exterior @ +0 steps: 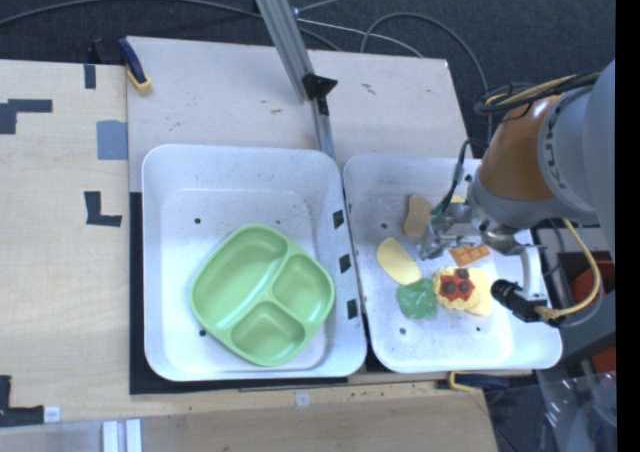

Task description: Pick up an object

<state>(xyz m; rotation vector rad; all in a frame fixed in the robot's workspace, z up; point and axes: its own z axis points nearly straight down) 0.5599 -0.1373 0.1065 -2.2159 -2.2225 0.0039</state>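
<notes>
yellow piece (398, 262) lies just beside the pincer (437, 240); centre over it before closing; pincer's opening cannot be told.

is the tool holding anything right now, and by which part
Cannot be told. The tool is down in the right bin among the yellow piece, tan piece and green piece, but no object shows clearly in its grasp.

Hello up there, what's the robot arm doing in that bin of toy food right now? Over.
Gripper low in right bin, among toy food. Nothing seen held. Yellow piece, green piece crowd close.
</notes>
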